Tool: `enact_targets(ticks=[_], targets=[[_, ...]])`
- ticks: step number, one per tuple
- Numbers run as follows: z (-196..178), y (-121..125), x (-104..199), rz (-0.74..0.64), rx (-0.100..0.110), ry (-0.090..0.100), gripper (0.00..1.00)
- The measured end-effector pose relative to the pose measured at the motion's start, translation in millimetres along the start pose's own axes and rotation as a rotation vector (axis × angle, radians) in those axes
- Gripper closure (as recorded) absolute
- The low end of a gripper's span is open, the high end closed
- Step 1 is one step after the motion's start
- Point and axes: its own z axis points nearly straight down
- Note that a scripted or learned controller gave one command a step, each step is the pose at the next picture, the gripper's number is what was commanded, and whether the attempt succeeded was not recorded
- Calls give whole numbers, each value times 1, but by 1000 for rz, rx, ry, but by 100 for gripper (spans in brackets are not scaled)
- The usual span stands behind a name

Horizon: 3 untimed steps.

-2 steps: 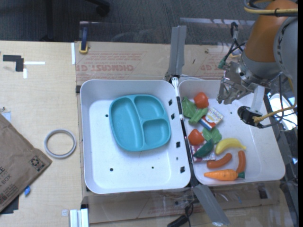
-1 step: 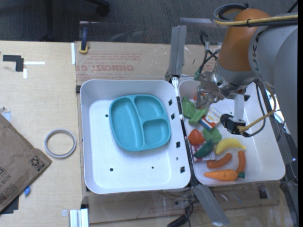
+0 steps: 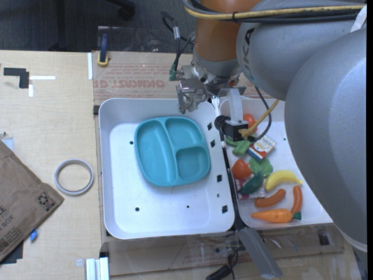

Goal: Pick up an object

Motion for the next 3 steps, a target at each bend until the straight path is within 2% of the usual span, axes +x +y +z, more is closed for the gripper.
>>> enact_targets(ticks=[3], targets=[[-21, 1, -3, -3, 7, -9, 100]])
